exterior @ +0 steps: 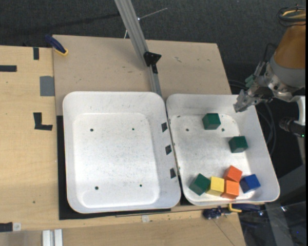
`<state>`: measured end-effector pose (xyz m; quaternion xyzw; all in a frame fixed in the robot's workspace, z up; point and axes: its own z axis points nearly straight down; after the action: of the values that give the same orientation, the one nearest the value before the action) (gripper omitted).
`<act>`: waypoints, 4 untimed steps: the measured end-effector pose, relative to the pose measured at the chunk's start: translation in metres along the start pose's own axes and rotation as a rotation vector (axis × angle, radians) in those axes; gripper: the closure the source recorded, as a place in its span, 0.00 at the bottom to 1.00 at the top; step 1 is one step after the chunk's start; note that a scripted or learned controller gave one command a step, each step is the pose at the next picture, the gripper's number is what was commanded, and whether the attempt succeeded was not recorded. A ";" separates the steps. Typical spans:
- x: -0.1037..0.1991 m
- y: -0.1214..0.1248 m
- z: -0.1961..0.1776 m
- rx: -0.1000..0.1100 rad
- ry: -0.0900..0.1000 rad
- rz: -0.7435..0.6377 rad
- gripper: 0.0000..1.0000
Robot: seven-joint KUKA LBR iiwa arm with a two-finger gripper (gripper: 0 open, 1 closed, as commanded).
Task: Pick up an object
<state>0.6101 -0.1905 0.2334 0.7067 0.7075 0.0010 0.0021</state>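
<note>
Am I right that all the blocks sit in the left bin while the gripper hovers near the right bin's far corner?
Not quite: the camera view shows the blocks in the right bin, not the left bin. The gripper is indeed near the right bin's far corner.

The grey two-finger gripper (pixel 243 104) hangs over the right white plastic bin's (pixel 264 158) far right rim. Just left and below it sits a dark green cube (pixel 211 121); another green cube (pixel 238 144) lies below.

Wood bench (pixel 195 68), 2 white bins (pixel 115 99) side by side on black mat (pixel 61 188), blue-yellow clamp (pixel 56 44) at rear-left edge
</note>
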 end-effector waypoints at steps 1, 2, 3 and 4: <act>0.001 -0.003 -0.063 -0.002 -0.001 -0.001 1.00; 0.060 -0.005 -0.063 0.004 0.003 -0.005 1.00; 0.116 -0.012 -0.063 0.005 0.003 -0.006 1.00; 0.174 -0.028 -0.047 0.008 0.003 -0.005 1.00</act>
<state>0.5820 -0.0165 0.2800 0.7048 0.7094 -0.0006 -0.0018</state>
